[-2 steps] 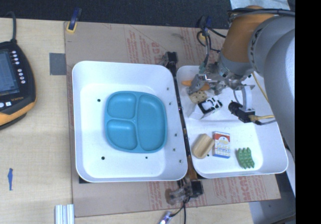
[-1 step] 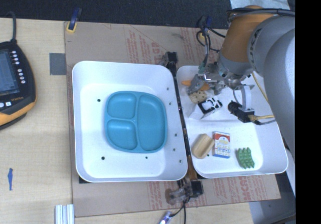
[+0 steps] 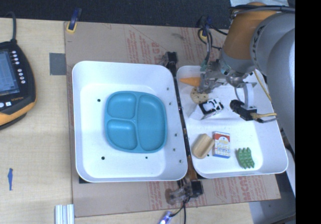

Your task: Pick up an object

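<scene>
A blue moulded divided plate (image 3: 135,120) lies in the left shallow white bin (image 3: 85,75). In the right white bin (image 3: 273,132), the gripper (image 3: 206,85) hangs low over the far-left corner, reaching down for a pick; whether it is spread or closed I cannot tell. Just beneath it sits a small tan cookie-like piece (image 3: 199,97), with an orange wedge (image 3: 190,81) just beside. Next, I judge, it must close and lift. Nearer lie a tan wooden block (image 3: 202,145), a red-and-white small box (image 3: 221,144) and a green ridged toy (image 3: 245,157)

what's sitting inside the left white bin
One blue divided plate lies flat in the middle of the left bin, three compartments facing up. The bin floor under the plate is covered, so anything beneath it cannot be seen.
</scene>
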Robot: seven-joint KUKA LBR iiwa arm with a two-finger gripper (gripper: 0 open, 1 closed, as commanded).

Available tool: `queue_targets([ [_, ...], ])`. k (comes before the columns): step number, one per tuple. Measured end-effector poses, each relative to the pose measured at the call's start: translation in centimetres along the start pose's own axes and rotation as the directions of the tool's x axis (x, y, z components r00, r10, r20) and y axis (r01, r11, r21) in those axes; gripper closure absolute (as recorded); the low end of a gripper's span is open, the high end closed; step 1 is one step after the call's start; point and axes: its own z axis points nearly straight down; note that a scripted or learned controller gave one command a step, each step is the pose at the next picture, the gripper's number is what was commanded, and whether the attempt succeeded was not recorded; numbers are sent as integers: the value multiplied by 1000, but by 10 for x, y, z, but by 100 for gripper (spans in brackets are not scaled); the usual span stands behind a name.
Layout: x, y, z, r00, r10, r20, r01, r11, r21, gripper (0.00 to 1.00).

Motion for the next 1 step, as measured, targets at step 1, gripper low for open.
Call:
queue_targets([
  [1, 0, 0, 0, 1000, 0, 0, 0, 1000, 0, 0],
])
